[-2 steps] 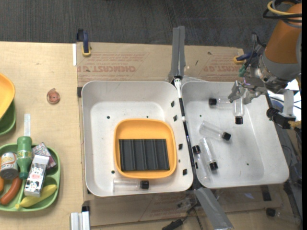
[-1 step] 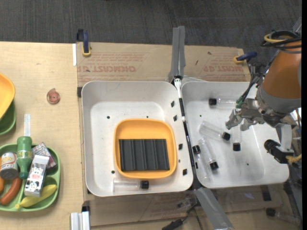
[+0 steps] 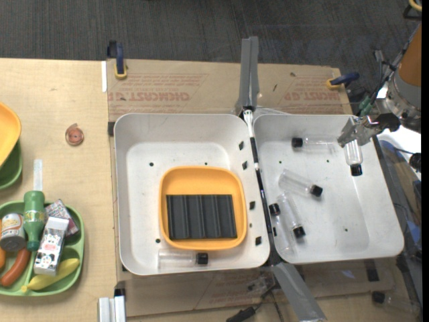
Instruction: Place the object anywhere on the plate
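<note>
Risk judged from largest down: square orange plate with dark ribbed insert (image 3: 202, 208) far off at nine o'clock. Pincer (image 3: 353, 138) apparently clamped on clear plastic vial with black cap (image 3: 353, 158), hanging slantwise; could slip mid-carry.

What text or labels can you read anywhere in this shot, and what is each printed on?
"CHEMCAST": red print, upside down, on the cardboard sheet behind the left bin.
Red print on the cardboard behind the right bin: partly hidden, unreadable.
Packet and bottle labels on the green plate: too small.
</note>
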### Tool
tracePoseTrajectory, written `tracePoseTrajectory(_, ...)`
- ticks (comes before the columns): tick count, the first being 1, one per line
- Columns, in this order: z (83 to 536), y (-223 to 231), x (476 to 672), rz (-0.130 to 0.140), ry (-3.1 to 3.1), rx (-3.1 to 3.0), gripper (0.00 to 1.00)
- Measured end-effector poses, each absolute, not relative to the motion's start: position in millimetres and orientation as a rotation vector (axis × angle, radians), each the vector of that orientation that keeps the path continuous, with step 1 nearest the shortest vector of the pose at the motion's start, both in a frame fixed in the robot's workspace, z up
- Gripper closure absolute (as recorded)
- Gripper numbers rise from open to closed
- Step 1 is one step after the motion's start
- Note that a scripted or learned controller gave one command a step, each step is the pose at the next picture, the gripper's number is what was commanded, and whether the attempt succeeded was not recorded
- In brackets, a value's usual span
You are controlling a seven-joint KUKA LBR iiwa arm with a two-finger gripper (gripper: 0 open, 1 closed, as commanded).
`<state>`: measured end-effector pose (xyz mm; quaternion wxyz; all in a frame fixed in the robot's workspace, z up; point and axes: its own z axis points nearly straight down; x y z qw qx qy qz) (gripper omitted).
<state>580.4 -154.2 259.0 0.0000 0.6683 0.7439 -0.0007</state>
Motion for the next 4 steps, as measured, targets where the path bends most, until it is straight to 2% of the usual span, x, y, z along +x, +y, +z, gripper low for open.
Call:
tracePoseTrajectory(1, 258, -191, 527.8, -0.002, 2.469, 1.944, 1.0)
tracePoseTrajectory(2, 299, -223, 528.4, -0.001, 2.73, 1.549, 1.0)
tracePoseTrajectory(3, 320, -222, 551.9, -0.001, 2.858, 1.299, 1.0)
tracePoseTrajectory(4, 428, -222, 524.2, -0.001, 2.897, 1.209, 1.0)
